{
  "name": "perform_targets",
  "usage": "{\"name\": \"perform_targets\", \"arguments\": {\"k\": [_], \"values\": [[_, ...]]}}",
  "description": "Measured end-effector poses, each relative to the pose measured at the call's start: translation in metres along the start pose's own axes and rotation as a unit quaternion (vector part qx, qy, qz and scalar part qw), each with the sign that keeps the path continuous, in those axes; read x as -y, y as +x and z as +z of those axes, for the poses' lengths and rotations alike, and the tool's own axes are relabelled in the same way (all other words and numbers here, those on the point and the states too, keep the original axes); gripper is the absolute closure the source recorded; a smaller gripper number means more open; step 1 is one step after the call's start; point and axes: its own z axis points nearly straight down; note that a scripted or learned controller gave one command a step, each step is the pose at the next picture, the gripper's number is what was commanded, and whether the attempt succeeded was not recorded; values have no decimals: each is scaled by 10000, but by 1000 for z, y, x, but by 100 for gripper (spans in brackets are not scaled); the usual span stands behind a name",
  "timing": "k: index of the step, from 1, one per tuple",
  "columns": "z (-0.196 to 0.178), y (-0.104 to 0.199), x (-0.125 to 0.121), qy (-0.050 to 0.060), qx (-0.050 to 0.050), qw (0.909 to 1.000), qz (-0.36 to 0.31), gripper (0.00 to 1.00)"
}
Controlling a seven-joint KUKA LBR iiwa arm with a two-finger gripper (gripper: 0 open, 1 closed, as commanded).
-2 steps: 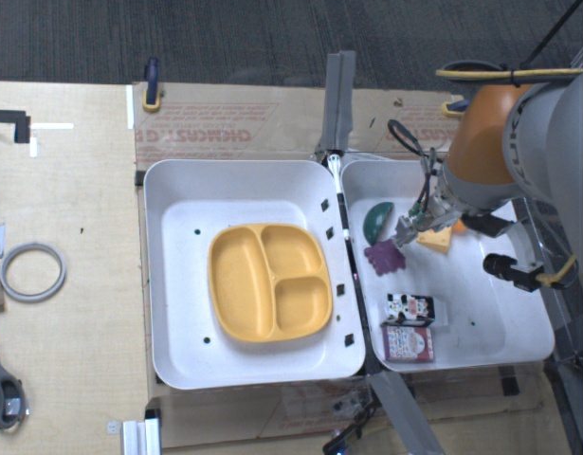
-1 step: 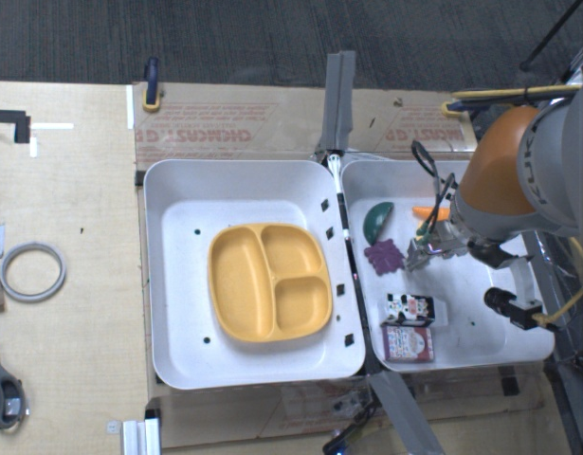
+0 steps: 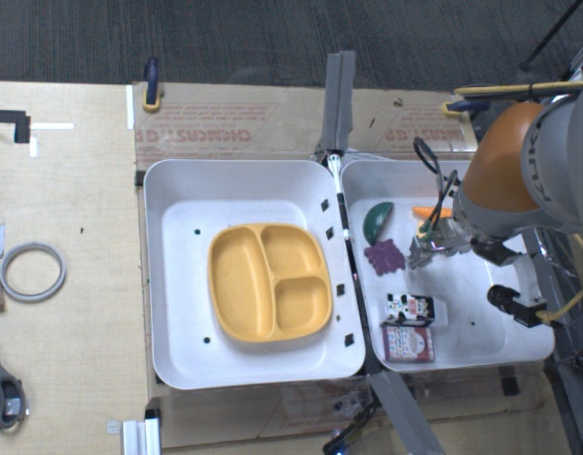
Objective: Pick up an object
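In the right bin point(image 3: 481, 344) lie a purple toy point(image 3: 385, 256), a dark green object point(image 3: 377, 220), an orange piece point(image 3: 433, 213) partly behind the arm, a small black-and-white carton point(image 3: 409, 308) and a pink-and-white packet point(image 3: 408, 343). My gripper point(image 3: 423, 251) hangs low over the right bin's middle, just right of the purple toy and below the orange piece. The wrist hides its fingertips.
The left bin point(image 3: 168, 282) holds a yellow divided plate point(image 3: 269, 281). A grey tape ring point(image 3: 30, 271) and scissors point(image 3: 5, 398) lie on the bench at far left. The grey divider post point(image 3: 337, 102) stands between the bins at the back. Cables and a black fitting point(image 3: 514, 303) are at the right.
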Motion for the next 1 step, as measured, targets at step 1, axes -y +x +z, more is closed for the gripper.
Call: {"name": "perform_targets", "arguments": {"k": [1], "values": [[0, 0, 0, 3, -1, 10000, 0, 0]]}}
